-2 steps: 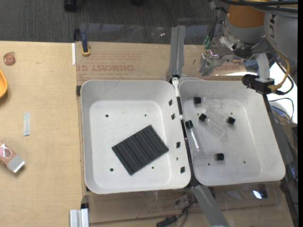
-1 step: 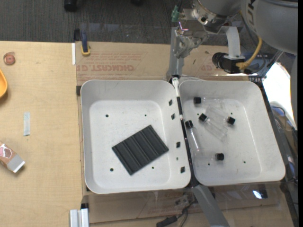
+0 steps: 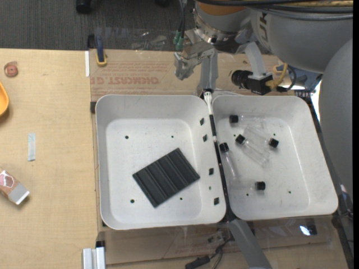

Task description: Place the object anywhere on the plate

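Gripper (image 3: 193, 60): I see it high above the far rim where the two bins meet; I cannot tell how the jaws stand, and nothing shows between them.
Object: I take it to be the clear plastic piece (image 3: 259, 144) lying in the right bin (image 3: 314, 150), among small black blocks (image 3: 240, 140).
Plate: I take the dark ribbed slab (image 3: 166, 176) in the left bin (image 3: 112, 150) for it, lying flat and askew.
Risk, seeing: the clear piece barely stands out from the white floor, so I expect a pick could land off it.
Risk, grip: smooth, glossy plastic may slip; a block just beside it could be caught instead.
Risk, placing: the ridged top may let a light piece slide off.
Bins: shallow, white, rounded corners.
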